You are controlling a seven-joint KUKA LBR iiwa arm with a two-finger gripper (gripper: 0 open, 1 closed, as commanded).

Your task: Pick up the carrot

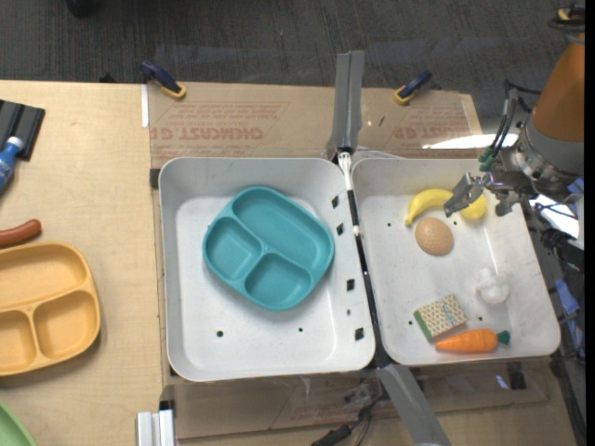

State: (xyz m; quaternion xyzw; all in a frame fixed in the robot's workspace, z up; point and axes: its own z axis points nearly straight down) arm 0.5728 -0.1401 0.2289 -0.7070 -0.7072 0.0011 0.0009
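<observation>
Carrot (468,342) unobstructed, right bin (535,277) front; banana (429,202) partly hidden behind jaws (483,196), spread open, nothing held.

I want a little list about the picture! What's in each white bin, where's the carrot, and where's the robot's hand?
left bin: a teal divided plate
right bin: banana, egg, a small patterned block, carrot, a small pale thing too blurry to name
carrot: lying flat at the near edge of the right bin, just beside the patterned block
gripper: above the far end of the right bin, by the banana, well away from the carrot
carrot picked up: not yet
</observation>
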